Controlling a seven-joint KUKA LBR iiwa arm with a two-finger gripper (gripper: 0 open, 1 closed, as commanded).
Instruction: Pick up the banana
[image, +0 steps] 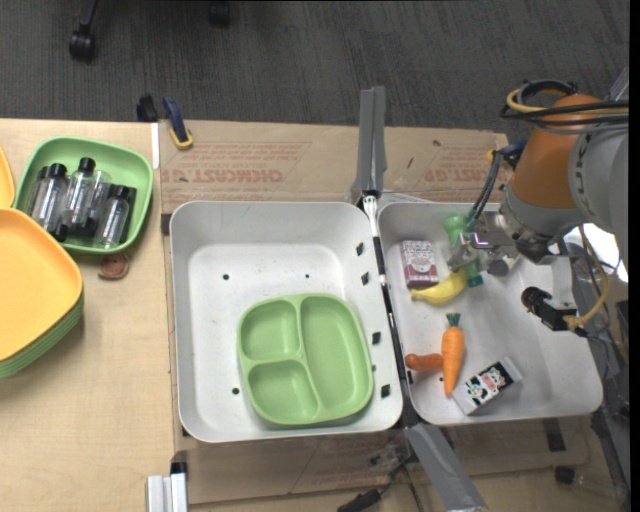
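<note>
The yellow banana (442, 291) lies in the right bin (560, 395), near its middle left, curved with its right end pointing up and right. My gripper (470, 258) hangs low over the bin just above and right of that end, close to or touching it. The grey arm with its orange band (545, 165) reaches in from the right. From this angle the wrist body hides the fingertips, so contact with the banana is unclear.
The right bin also holds a maroon carton (420, 262) just left of the gripper, a carrot (452, 352), a small red-orange piece (423, 362) and a black-and-white carton (486, 386). A green divided plate (303, 357) lies in the left bin (200, 300). A green tray of bottles (85, 195) and yellow plates (30, 290) sit far left.
</note>
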